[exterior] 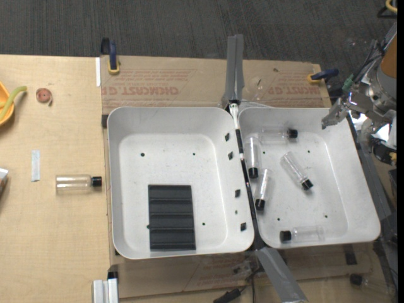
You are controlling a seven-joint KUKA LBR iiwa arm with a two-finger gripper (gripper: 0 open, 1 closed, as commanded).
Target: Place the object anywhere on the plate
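Two white bins side by side on the table. Left bin (126,169) holds a black ribbed plate (171,217) lying flat near its front edge, roughly mid-width. Right bin (353,226) holds five clear vials with black caps: one (282,134) near the back edge, two (252,157) (262,188) along the left wall, one (297,172) tilted near the centre, one (303,235) along the front edge. None touches the plate. Arm at the right bin's back right corner, jaws (336,113) over the rim; cannot tell if open or closed. Spare vial (78,182) on the table left of the bins.
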